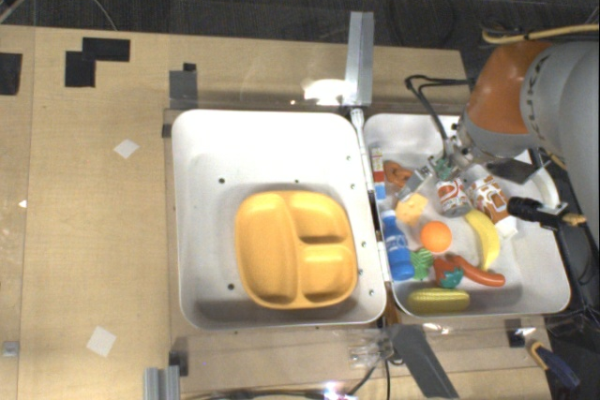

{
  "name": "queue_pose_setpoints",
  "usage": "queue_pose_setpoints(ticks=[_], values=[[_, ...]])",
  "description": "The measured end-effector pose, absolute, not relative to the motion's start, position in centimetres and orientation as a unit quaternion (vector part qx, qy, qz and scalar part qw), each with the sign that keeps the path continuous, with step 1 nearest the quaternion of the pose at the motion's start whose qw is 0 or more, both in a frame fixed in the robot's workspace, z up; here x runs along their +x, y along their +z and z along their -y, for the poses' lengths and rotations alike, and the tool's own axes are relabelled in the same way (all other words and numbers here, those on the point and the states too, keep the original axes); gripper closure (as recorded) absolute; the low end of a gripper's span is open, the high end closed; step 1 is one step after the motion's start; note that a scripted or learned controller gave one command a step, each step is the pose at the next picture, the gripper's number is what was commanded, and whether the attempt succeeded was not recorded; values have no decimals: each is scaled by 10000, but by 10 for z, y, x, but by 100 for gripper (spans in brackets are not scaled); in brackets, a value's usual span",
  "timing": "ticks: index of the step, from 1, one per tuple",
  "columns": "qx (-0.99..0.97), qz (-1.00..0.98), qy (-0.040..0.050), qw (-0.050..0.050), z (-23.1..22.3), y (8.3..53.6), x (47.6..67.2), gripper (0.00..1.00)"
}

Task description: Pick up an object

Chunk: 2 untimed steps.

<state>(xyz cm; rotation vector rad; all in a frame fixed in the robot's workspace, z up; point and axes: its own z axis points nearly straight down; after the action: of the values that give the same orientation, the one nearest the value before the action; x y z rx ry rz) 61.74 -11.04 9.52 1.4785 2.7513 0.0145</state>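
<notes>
Whether the jaws are spread or closed you cannot tell: your gripper (448, 166) hangs low over the far part of the right bin (553, 295), its tip lost among the clutter. Just below it you have two small red-and-white packets (469, 195), then an orange ball (435, 236) beside a banana (484, 237), with a blue bottle (396, 250) along the bin's left wall. Your left bin (202, 201) carries a yellow divided tray (295, 248).

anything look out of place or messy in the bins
Nothing looks spilled or damaged. The yellow divided tray sits slightly askew in the left bin, and the toy food, like the banana and orange, is jumbled in the right bin.
</notes>
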Motion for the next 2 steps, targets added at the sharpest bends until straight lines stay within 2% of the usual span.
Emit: queue_pose_setpoints(ticks=[1,2], values=[[4683,-8834,70,155,108,109,623,100],[3228,-9465,6,27,96,193,582,100]])
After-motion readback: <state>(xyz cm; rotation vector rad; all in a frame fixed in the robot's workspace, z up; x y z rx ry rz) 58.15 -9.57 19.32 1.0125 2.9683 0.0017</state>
